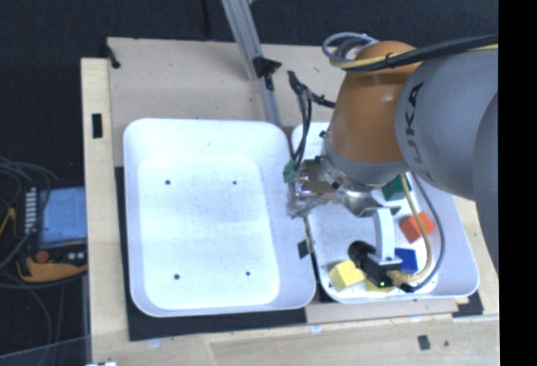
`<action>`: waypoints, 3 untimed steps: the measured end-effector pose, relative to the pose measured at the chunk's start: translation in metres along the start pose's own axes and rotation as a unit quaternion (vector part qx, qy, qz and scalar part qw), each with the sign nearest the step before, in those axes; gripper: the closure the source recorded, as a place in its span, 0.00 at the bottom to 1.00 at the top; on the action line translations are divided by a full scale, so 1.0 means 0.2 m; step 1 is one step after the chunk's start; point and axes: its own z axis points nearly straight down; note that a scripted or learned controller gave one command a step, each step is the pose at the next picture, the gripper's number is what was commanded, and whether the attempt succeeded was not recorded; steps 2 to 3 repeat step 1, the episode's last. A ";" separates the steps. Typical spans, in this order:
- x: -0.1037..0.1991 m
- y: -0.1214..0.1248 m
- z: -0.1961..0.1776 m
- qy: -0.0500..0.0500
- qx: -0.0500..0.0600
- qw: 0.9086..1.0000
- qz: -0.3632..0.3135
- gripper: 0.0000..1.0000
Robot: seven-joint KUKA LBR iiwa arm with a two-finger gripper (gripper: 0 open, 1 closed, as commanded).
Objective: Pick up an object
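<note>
The arm (436,121) reaches in from the right and hangs over the right bin (460,268), its orange band (373,104) above the bin's near-left half. On the grey shell beside the band the letters "UKA" can be read, the start of the word cut off by the curve. The gripper (359,201) sits low under the wrist, by the bin's left wall; whether it is apart or together cannot be told, and nothing shows clamped in it

The objects lie in the right bin: a yellow block (344,275) at the near-left corner, a blue block (406,258) to its right, an orange block (416,227) behind that, and a green piece (392,186) half hidden by the wrist. All are near the gripper but apart from it

The left bin (201,213) shows four dark dots on its floor. A metal strut (239,12) rises from the bench (168,75). Off the bench's left edge is a blue box (64,213); no label on it is legible
</note>
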 end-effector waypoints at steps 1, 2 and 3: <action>0.25 -0.01 -0.01 0.000 -0.001 1.000 0.000 1.00; 0.25 -0.01 -0.01 0.000 -0.001 1.000 0.000 1.00; 0.25 -0.01 -0.01 0.000 -0.001 1.000 0.000 1.00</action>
